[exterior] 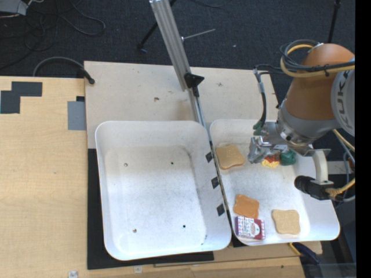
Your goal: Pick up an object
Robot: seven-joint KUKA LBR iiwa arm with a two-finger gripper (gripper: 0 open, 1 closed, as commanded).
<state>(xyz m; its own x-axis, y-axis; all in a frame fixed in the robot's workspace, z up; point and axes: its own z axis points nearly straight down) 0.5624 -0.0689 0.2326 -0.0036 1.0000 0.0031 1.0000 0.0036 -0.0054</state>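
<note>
Five items logged in the right bin: pale toast slice by the divider, darker slice nearer the front, printed packet touching it below, another pale slice at the front right, and a small yellow-and-green toy near the far side. Left bin alongside on the table.

Hand low inside the right bin, between the first toast slice and the toy, just beside both. Spread or pressed together: cannot tell. Nothing seen pinched.

Step judged: descent and approach, grasp not yet made. Next move calls for centring over one item, likely the toy or the nearby slice, then closing and lifting straight up.
</note>
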